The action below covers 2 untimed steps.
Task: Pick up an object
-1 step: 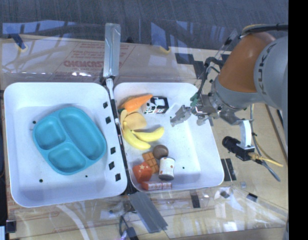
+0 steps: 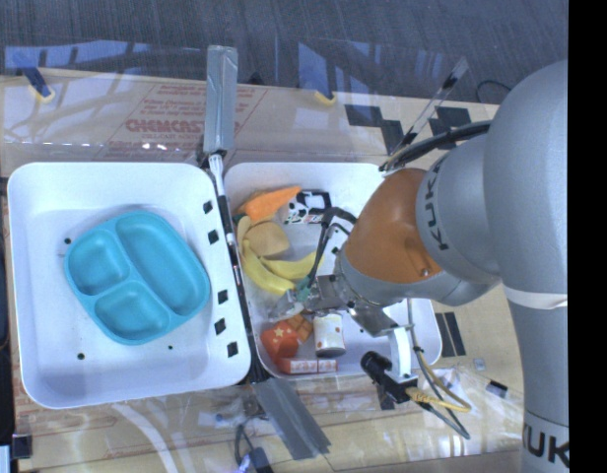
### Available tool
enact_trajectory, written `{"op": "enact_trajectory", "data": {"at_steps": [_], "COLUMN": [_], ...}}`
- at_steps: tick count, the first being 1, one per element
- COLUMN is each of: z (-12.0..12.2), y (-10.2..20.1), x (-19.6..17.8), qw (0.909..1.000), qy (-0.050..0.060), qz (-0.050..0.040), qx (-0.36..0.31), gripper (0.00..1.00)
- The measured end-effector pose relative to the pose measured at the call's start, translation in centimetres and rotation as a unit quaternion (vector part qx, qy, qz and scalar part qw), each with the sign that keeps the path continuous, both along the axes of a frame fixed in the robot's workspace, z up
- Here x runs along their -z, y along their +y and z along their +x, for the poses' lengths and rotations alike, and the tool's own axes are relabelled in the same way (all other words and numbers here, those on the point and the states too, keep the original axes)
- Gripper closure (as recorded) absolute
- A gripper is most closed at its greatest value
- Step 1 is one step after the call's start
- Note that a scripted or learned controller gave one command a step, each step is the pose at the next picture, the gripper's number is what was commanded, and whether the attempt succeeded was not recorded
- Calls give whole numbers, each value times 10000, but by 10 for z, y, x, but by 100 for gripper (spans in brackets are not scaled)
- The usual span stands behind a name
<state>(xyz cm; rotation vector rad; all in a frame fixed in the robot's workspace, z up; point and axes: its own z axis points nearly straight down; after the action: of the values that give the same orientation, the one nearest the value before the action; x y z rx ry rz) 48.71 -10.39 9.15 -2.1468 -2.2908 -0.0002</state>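
Observation:
The right bin (image 2: pixel 246 177) holds a pile of toy food. An orange carrot (image 2: pixel 270 202) lies at the back beside a black-and-white spotted piece (image 2: pixel 305 207). A yellow banana (image 2: pixel 267 270) curves around a tan lump (image 2: pixel 267 238). Toward the front sit a red tomato (image 2: pixel 279 341), a small white can (image 2: pixel 330 335) and a flat red-and-white pack (image 2: pixel 308 366). My gripper (image 2: pixel 316 292) hangs low over the middle of this bin, just right of the banana and above the can. The wrist hides its tips, and no object shows between them.
The left bin (image 2: pixel 28 264) holds a blue divided plate (image 2: pixel 136 276). The grey arm and its orange band (image 2: pixel 387 239) cover the right half of the right bin. A ridge with black clips (image 2: pixel 225 264) separates the bins.

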Motion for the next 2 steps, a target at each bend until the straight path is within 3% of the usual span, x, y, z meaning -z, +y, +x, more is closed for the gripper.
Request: {"op": "enact_trajectory", "data": {"at_steps": [1,2], "z": [-9,-10], "y": [0,-8], "x": [-117,-114], "qw": [9975,9999], "qy": [-42,-17], "qz": [-14,-14], "qx": [-701,160], "gripper": [0,0]}}
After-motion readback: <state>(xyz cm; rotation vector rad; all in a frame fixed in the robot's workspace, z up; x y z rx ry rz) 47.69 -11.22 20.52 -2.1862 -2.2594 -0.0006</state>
